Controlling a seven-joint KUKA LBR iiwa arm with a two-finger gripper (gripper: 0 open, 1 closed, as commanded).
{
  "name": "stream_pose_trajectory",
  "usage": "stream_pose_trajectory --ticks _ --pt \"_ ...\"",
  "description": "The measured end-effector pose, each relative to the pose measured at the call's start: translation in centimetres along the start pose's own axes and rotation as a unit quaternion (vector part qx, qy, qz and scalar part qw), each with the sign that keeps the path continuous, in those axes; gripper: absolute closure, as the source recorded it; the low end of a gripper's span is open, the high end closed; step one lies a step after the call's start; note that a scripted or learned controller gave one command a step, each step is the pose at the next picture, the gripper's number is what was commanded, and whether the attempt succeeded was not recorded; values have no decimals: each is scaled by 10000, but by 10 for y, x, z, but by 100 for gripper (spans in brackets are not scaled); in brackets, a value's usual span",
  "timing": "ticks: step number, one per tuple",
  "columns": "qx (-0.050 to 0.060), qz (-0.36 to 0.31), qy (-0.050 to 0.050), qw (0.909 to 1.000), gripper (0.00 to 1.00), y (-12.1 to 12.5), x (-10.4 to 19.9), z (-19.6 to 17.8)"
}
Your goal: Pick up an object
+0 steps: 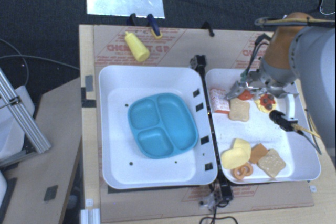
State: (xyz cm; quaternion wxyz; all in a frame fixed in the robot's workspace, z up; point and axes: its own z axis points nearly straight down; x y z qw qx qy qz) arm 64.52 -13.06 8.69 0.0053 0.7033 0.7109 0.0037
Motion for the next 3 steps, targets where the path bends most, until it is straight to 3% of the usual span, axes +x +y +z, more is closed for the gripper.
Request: stream_pose_trajectory --ticks 1,2,3 --pt "31 22 7 10000 0 26 0 -8" --pt "26 2 -4 10000 100 26 0 -19" --pt "41 0 22 10000 100 -19 95 -103"
